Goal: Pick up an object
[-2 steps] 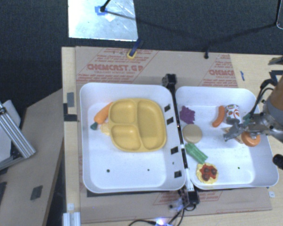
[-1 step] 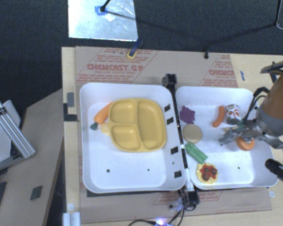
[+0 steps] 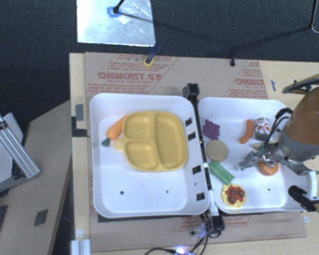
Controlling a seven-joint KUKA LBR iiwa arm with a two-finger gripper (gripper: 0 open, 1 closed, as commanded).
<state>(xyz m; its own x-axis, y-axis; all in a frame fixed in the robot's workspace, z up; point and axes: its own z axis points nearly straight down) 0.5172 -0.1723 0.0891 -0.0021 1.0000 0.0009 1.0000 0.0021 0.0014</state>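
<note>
My gripper (image 3: 253, 160) is low in the right bin (image 3: 276, 198), reaching in from the right below the arm's orange band. An orange rounded object (image 3: 268, 169) lies right beside it, partly covered by the wrist. Whether the two touch is unclear. Close by are an orange sausage (image 3: 246, 131), a small white and orange object (image 3: 262, 126), a purple grape bunch (image 3: 211, 128), a beige round disc (image 3: 217, 151), a green piece (image 3: 221, 172) and a yellow piece with red topping (image 3: 233, 195).
The left bin (image 3: 109, 195) holds a yellow divided plate (image 3: 153, 141) with a carrot (image 3: 115, 127) at its left edge. The ridge where the two bins meet (image 3: 201, 147) runs between them. A black cable (image 3: 280, 119) loops off the wrist.
</note>
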